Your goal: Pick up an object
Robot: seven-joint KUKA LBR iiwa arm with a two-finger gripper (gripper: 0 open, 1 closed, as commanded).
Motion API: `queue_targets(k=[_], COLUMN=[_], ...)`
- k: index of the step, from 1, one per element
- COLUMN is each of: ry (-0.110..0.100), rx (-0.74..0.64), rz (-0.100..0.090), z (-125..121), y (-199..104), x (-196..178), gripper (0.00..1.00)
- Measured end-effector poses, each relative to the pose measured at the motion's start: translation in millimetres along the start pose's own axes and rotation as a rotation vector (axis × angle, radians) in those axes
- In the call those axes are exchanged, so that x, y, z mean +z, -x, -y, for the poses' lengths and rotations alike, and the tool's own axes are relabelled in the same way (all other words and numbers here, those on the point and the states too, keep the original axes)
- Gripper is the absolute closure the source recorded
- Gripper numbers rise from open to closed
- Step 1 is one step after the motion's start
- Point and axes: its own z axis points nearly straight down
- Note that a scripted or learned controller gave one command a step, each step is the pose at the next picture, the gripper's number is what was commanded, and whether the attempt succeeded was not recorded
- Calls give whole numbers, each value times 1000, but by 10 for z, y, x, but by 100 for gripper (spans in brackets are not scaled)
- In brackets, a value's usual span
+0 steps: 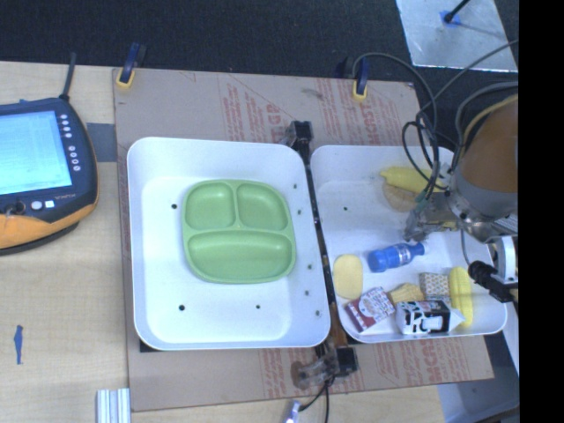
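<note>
From my remote station I see the desk (53, 324) carrying two white bins side by side. The left bin (159, 236), mid-frame, holds a green divided plate (238, 232). The right bin (352, 179) holds the clutter: a blue bottle (394, 256) at its centre, a yellow banana-like piece (404, 179) above it, a pale yellow bar (348, 276), a red-and-white packet (370, 307) and a black-and-white carton (426, 317) along the lower edge. The arm (489, 148) enters at right; its tool (421, 223) hangs just above the bottle, and I cannot tell its state. A tablet (40, 161) sits upper left.
</note>
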Motion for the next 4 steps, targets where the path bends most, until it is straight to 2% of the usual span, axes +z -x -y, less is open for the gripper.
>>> queue_targets(k=[1,2,3,4], ry=[5,2,0,-1], rx=[6,7,7,5], rz=[-3,-3,-2,-3], z=[-341,-334,-742,-925], y=[-237,-236,301,-90], x=[-1035,-1024,-151,5], gripper=[100,0,0,0])
